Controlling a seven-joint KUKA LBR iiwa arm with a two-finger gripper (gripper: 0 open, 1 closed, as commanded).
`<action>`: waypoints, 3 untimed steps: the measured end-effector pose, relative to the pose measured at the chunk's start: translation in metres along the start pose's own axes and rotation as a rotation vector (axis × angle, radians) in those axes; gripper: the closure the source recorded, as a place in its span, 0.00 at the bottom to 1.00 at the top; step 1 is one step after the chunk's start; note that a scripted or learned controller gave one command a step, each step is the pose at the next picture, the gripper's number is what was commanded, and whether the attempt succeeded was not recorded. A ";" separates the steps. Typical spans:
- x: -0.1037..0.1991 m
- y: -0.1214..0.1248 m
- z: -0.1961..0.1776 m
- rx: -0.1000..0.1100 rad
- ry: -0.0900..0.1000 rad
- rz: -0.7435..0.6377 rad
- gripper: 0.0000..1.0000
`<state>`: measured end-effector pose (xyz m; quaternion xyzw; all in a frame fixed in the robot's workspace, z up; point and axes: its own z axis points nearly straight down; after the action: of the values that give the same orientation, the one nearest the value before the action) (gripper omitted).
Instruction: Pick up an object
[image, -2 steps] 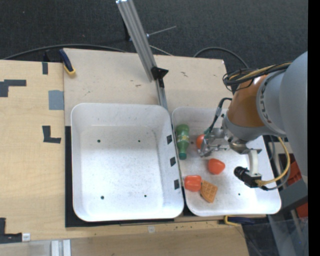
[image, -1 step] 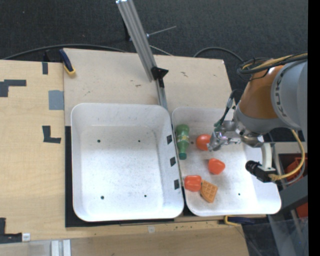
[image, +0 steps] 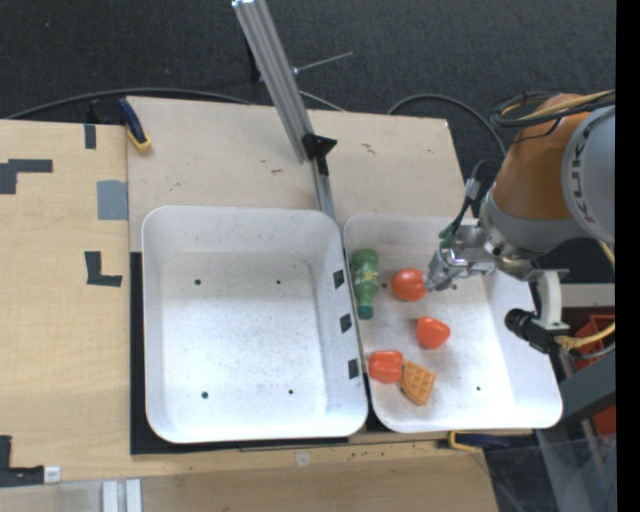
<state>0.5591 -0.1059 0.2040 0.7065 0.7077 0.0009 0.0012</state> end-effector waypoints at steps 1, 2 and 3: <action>0.000 0.001 -0.023 0.001 0.000 0.000 1.00; 0.050 0.023 -0.012 0.005 0.002 -0.004 1.00; 0.105 0.040 -0.024 0.003 0.003 -0.006 1.00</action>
<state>0.5991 -0.0006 0.2281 0.7044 0.7098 0.0009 -0.0007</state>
